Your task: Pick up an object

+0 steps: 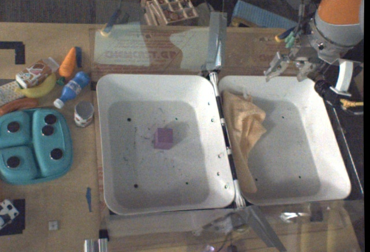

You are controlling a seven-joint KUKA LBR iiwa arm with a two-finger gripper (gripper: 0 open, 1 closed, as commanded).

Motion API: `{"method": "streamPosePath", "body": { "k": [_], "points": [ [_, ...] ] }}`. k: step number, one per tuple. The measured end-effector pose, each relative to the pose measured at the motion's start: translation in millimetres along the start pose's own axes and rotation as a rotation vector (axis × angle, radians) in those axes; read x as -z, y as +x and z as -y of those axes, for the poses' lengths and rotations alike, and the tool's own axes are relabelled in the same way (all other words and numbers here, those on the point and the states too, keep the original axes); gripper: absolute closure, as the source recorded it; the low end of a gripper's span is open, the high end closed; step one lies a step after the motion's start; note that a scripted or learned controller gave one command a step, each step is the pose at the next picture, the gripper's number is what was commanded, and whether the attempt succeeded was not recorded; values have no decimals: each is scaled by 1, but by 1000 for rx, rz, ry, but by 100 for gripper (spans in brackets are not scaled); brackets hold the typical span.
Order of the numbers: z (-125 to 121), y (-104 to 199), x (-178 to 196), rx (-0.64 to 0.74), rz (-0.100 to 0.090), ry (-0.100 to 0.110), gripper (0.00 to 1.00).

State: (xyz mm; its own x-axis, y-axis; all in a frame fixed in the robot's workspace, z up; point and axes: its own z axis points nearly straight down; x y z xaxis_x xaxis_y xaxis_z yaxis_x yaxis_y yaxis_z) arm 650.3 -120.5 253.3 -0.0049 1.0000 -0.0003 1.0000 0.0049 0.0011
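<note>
Above the right bin's (332, 147) far edge, the gripper (287, 66) hangs with jaws released, empty; a descent there could strike the rim and miss the tan cloth (245, 123).

The arm (341, 11) is showing a broad orange band above a grey wrist, black cables are looping around it, and thin metal jaws are sticking out below.

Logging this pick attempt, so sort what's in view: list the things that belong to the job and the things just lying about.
Belongs to the job:
- purple block in the left bin
- tan cloth in the right bin
- gripper, above the right bin's far edge

Just lying about, left of the bins:
- teal tray
- blue bottle
- small can
- banana
- toy carrot
</note>
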Motion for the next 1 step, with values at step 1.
{"method": "streamPosePath", "body": {
  "k": [1],
  "points": [
    [14, -16, -113, 349, 0, 0, 0]
  ]
}}
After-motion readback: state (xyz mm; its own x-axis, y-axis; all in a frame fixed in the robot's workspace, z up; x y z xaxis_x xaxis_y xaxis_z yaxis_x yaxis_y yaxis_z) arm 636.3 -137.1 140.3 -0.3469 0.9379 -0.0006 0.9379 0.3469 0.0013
